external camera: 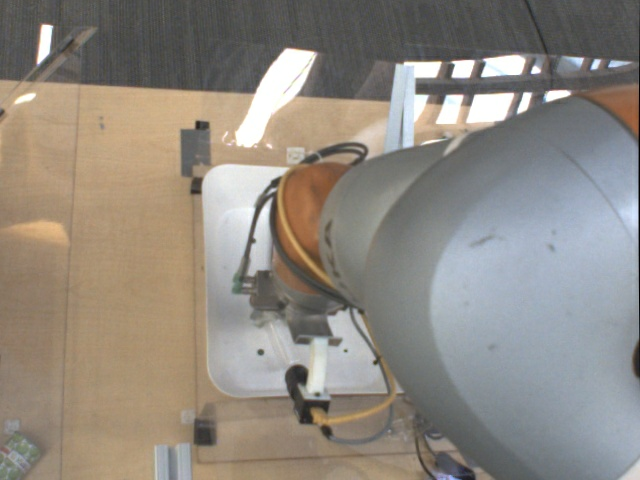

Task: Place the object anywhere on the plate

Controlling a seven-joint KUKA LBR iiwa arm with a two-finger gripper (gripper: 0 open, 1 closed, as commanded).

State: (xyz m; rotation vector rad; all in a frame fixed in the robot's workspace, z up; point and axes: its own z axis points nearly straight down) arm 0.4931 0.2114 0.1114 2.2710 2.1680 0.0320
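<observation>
Object and plate are both hidden from me, so I judge they lie under my own bulk. My big grey arm (480, 268) covers the whole right side of the shallow white bin (228, 268) and everything beyond it. Only the bin's left strip and near corner lie bare. Over the middle of that bin sits my orange wrist band (305, 208), and below it my gripper (285, 328) hangs low above the bin's near half. I cannot tell whether it is open or closed, or whether it carries anything. A yellow cable (360, 413) loops just past the bin's near edge. To do this step well, I should travel level, come down slowly over the plate, and release only once squarely above it.
</observation>
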